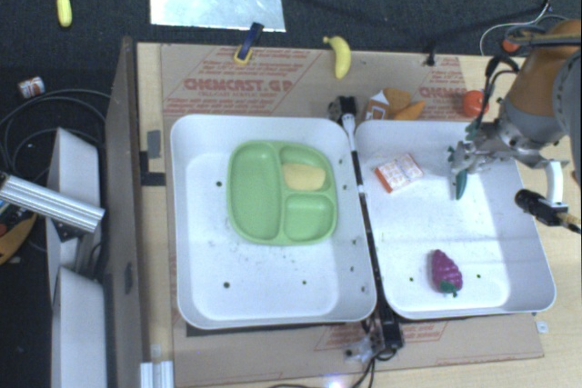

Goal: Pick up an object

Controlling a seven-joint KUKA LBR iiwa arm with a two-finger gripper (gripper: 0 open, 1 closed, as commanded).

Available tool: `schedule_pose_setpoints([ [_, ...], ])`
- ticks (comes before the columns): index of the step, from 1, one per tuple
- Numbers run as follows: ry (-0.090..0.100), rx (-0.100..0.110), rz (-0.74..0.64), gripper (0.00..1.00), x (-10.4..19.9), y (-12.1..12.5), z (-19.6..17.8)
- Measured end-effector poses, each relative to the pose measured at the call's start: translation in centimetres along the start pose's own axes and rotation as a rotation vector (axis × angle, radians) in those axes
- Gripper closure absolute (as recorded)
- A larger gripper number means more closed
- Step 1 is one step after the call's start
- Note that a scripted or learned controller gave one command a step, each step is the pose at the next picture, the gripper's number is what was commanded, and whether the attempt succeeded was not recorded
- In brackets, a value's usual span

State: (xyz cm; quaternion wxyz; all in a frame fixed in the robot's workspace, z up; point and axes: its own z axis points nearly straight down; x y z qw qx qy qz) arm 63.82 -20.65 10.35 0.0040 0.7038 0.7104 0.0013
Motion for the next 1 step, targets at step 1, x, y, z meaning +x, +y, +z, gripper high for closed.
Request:
schedule_pose_setpoints([
  [1, 0.003, 0.003, 0.005, 1.0, 1.49, -2.28, -6.44],
])
